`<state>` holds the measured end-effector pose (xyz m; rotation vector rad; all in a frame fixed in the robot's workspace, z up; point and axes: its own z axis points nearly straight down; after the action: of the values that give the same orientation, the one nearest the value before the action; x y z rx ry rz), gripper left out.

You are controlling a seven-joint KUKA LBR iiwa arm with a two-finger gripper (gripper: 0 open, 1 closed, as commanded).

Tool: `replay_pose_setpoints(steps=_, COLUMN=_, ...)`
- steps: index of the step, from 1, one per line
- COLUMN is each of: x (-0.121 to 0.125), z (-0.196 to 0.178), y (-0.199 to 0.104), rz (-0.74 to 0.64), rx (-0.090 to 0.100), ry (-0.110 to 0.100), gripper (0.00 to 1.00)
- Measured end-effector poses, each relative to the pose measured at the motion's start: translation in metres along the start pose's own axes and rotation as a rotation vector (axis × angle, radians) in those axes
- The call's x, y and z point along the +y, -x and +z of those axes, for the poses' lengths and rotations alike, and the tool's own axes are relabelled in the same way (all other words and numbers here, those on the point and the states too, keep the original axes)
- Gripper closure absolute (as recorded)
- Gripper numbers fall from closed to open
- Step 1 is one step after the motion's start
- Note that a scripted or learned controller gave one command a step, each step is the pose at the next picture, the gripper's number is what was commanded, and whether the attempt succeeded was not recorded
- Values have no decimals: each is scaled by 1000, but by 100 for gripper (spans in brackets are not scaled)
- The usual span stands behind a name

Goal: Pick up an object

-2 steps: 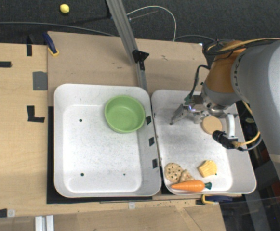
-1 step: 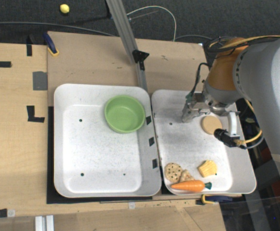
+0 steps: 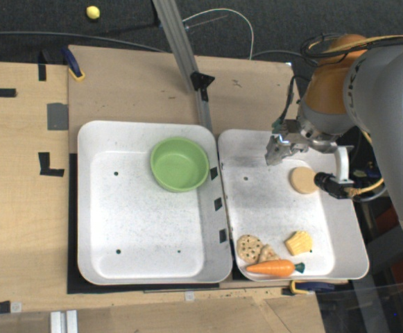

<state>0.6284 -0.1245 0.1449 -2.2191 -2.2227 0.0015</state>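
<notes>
Camera view from above the bench: gripper (image 3: 277,151) hanging over the far part of the right bin (image 3: 340,259), fingers pointing down close together with nothing visible between them (narrow, though the gap itself too small to read surely). Just right of it and slightly nearer, a round tan disc (image 3: 302,180) lying flat on the bin floor, apart from the fingertips. Behind the gripper, the grey arm with its orange band (image 3: 326,82) reaching in from the right, black cables looped beside the wrist. Along the near edge of the same bin, an orange carrot (image 3: 274,268) lying sideways, a brown cookie (image 3: 248,247) touching it at the left, a yellow wedge (image 3: 298,242) just beyond its right end. In the left bin (image 3: 97,200), a green bowl (image 3: 179,164) sitting upright at the far right corner. Far off on the dark floor at the far left, a small yellow ball (image 3: 93,12).
</notes>
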Motion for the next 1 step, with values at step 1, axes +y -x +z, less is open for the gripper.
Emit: replay_pose_setpoints(steps=1, x=2, z=-56, y=-11, rz=-1, rx=0, ry=6, gripper=100)
